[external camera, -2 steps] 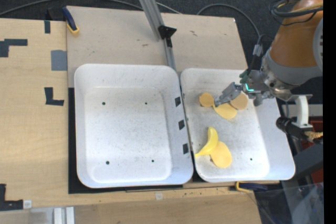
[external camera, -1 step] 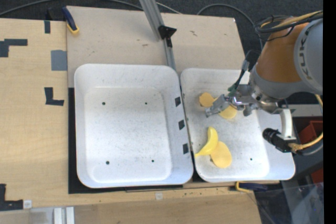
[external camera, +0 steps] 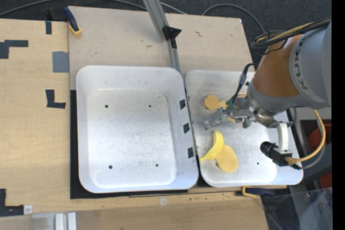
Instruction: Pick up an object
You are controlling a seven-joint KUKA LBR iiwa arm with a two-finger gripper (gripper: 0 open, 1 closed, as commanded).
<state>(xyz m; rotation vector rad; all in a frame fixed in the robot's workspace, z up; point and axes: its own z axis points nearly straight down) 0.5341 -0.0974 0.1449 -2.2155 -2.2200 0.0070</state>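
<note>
Camera view is looking down on the light wooden bench (external camera: 32, 116) with the two shallow white plastic bins sitting side by side. The bigger left bin (external camera: 86, 132) is lying up against the right bin (external camera: 253, 172) along their shared edge.

The grey arm with the orange band (external camera: 280, 75) is reaching in over the right bin's far right side, and its two-finger gripper (external camera: 214, 122) is hanging low near the middle of that bin. From this angle I can't tell what the claw is doing.

The yellow curved banana-shaped plastic toy (external camera: 215, 147) is lying flat near the right bin's front-left corner, close to the wall shared with the left bin, touching a yellow rounded pear-like plastic toy (external camera: 227, 161). A small yellow rounded toy piece (external camera: 212, 102) is sitting towards the back-left, just beside the gripper.

I'm guessing these are all light, stiff and a bit slippery, so pinching the banana across its narrow middle is looking like the safest bet. The bin wall is crowding its left side, while room is opening up to the right.
</note>
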